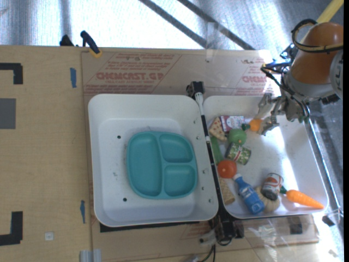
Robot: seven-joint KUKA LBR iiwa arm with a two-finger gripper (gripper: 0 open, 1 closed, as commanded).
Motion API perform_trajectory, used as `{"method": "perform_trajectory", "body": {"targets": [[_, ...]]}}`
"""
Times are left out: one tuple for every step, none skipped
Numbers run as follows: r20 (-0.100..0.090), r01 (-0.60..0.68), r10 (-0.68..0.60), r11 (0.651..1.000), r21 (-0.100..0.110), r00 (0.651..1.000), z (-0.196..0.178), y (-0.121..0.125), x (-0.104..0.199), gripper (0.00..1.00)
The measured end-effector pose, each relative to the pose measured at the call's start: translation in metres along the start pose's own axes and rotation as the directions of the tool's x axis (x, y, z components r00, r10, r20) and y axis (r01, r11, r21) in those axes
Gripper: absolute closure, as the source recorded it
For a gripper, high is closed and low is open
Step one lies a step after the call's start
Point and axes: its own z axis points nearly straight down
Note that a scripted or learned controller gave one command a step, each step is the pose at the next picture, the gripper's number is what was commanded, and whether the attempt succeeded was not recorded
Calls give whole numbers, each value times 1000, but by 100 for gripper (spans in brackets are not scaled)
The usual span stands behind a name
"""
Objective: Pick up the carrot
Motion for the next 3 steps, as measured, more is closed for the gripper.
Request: {"method": "perform_trajectory", "body": {"targets": [[-7, -85, 85, 996, -6, 996, -89, 108, 3, 100], [-17, -92, 92, 996, -2, 996, -83, 102, 6, 0], [-15, -3, 3, 1000, -3, 1000, 3, 89, 9, 0]]}}
